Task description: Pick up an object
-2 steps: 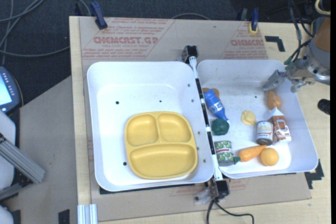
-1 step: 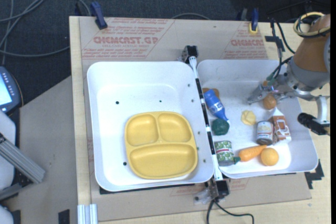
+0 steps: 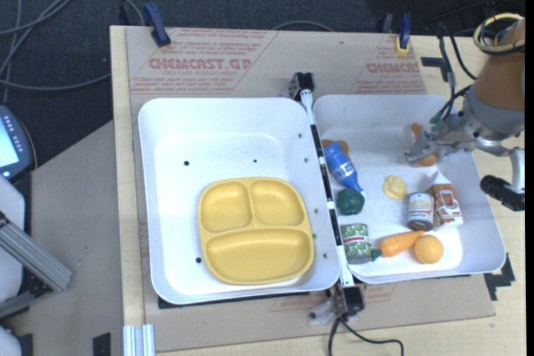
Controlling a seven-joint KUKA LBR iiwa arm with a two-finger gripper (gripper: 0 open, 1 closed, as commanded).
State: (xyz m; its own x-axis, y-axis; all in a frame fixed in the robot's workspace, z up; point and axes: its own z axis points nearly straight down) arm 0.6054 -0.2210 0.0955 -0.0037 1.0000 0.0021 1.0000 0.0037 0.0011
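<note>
A: Where is the arm?

B: The gripper [image 3: 423, 147] hangs low over the right bin [image 3: 375, 112], near that bin's far right corner. Something small and orange [image 3: 417, 130] sits right at the fingertips, but I cannot tell whether it is held or only lying beside them, nor how far the jaws are parted.

A: And what lies in that bin?

B: A blue bottle [image 3: 340, 165] rests along the bin's left edge, tilted, and just below it is a dark green round object [image 3: 350, 201]. Near the bin's middle lies a small pale yellow piece [image 3: 395, 186]. Toward the near edge a small can [image 3: 420, 211] stands upright, touching a little brown and white carton [image 3: 446, 205] on its right. At the near edge there is a green-labelled can [image 3: 356, 241] in the left corner, a carrot [image 3: 399, 243] lying on its side beside it, and an orange fruit [image 3: 428, 249] just by the carrot's thick end.

A: The left bin [image 3: 167, 179]?

B: It carries a yellow divided plate [image 3: 254, 230], three compartments, set toward the near edge and a little right of centre.

A: What carries the bins?

B: A brown board with red printing [image 3: 200, 62], with blue clamps [image 3: 155, 21] at its far corners.
</note>
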